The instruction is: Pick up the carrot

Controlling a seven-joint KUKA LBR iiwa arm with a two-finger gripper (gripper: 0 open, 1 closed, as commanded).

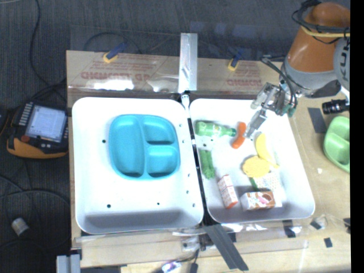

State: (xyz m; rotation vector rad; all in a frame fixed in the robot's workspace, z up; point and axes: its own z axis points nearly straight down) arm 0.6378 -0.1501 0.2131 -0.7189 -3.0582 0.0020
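Camera view looks down on two white bins. Reaching over the right bin (301, 169), the arm's pincer (254, 127) points down-left; whether it is spread or pressed together cannot be told. Just left of its tips lies the carrot (239, 135), with a green bottle (214, 129) farther left and a yellow banana (261, 145) just below.
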